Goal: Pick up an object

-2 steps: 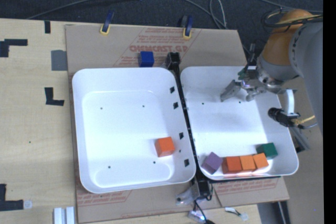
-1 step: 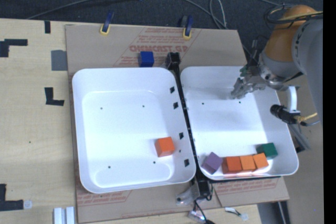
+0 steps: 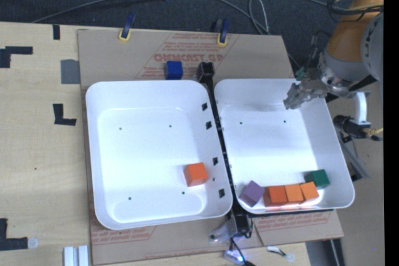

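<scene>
An orange block (image 3: 196, 174) is lying in the left bin (image 3: 112, 103), near its front right corner. Along the front edge of the right bin (image 3: 268, 89) a purple block (image 3: 251, 193), two orange blocks (image 3: 275, 195) (image 3: 293, 194), a lighter orange block (image 3: 309, 191) and a green block (image 3: 318, 179) are sitting in a row. The gripper (image 3: 298, 96) is hovering over that bin's rear right corner, carrying nothing; whether it is spread cannot be told. A blue block (image 3: 174, 69) is resting on the cardboard (image 3: 181, 53) behind the left bin.
</scene>
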Tool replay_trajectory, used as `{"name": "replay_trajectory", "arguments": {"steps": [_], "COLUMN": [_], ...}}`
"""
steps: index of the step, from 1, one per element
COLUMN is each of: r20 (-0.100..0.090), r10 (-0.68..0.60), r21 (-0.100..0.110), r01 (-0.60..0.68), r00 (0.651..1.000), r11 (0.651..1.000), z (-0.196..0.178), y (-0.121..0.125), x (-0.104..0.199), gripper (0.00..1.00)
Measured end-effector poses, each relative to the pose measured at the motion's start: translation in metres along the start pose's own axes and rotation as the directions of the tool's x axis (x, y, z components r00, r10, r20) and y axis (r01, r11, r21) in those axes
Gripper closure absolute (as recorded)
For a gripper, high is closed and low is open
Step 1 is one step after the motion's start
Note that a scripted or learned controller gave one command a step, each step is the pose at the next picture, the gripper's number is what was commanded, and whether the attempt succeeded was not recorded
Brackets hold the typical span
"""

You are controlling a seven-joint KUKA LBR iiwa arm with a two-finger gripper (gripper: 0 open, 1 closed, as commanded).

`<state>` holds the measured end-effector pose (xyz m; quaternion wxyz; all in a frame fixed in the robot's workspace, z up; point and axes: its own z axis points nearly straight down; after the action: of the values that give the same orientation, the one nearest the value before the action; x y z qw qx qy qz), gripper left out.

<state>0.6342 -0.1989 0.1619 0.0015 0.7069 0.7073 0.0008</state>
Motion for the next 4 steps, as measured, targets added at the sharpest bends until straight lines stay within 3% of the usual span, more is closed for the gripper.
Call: {"name": "replay_trajectory", "arguments": {"steps": [1, 2, 4], "r20": [0.000, -0.001, -0.002], "r10": [0.000, 0.000, -0.004], "r21": [-0.002, 0.003, 0.003], "r01": [0.000, 0.000, 0.004], "r00": [1.000, 1.000, 1.000], "r11": [1.000, 1.000, 1.000], "z": [-0.060, -0.064, -0.083], "y": [0.008, 0.008, 0.007], "x": [-0.001, -0.001, 0.109], "gripper": [1.00, 1.00, 1.00]}}
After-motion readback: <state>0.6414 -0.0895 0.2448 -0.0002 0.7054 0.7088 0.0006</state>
